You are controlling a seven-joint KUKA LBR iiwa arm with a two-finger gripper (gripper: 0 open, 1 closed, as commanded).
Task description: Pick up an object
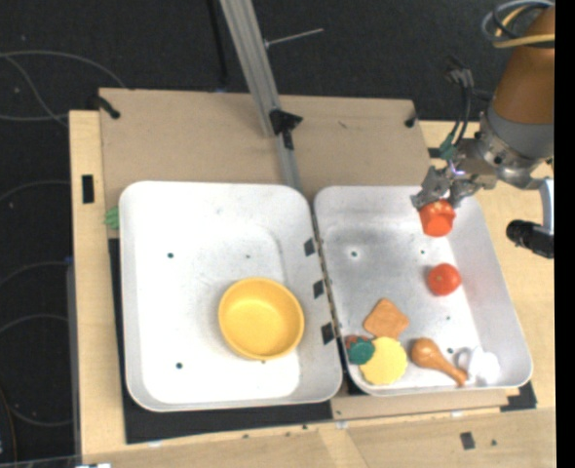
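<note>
Orange-red object (438, 218) sits pinched between my gripper (437, 201) fingers, lifted over the right bin (492, 261) near its far edge. Red ball (444, 279) lies below.

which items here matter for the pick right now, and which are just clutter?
In play: gripper, with the orange-red object right below its fingertips, over the right bin.

Lying about: red ball, tan toast-shaped piece, yellow disc, brown drumstick-shaped toy, yellow bowl in the left bin.
</note>
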